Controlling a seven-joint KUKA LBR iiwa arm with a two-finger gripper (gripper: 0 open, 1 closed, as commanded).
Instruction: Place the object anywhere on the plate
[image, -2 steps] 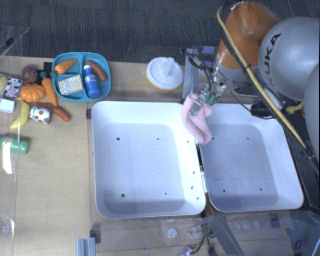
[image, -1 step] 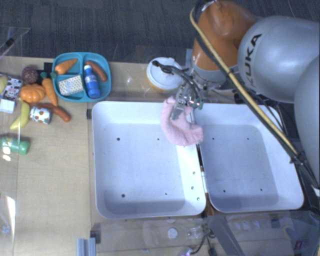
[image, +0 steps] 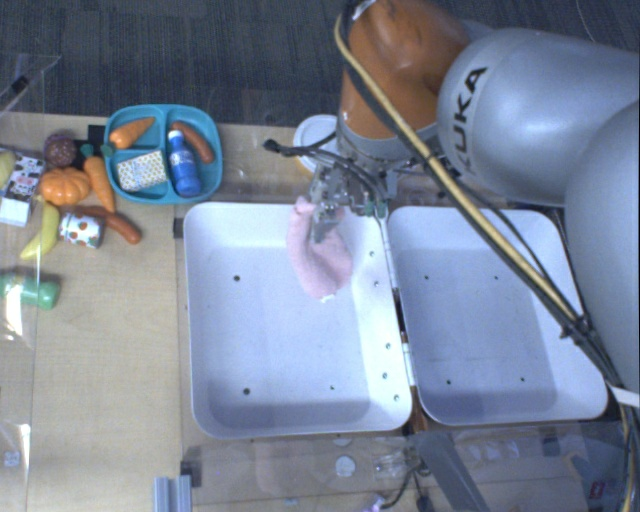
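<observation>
Overhead slanted view of bench with two white bins. Left bin (image: 250, 380) and right bin (image: 500, 370) sit side by side, their inner rims touching. My arm (image: 520, 110), grey with an orange band above the wrist, reaches in from the right, and my gripper (image: 327, 222) hangs over the far right corner of the left bin. A pink cloth-like object (image: 322, 262) is pinched between my fingers at its upper part; my jaws are clenched on it, and the rest of it droops down below them, over the bin's floor near the far rim. Whether its lower edge touches the floor cannot be told.

Behind my wrist, just beyond the bins, part of a white plate (image: 316, 132) shows on the bench. To the left of it lies a blue divided tray (image: 205, 125) with toy foods in its compartments. Further toy foods, among them a carrot (image: 98, 183), a banana (image: 42, 232) and a small pumpkin (image: 63, 186), are scattered on the bench left of the tray.
</observation>
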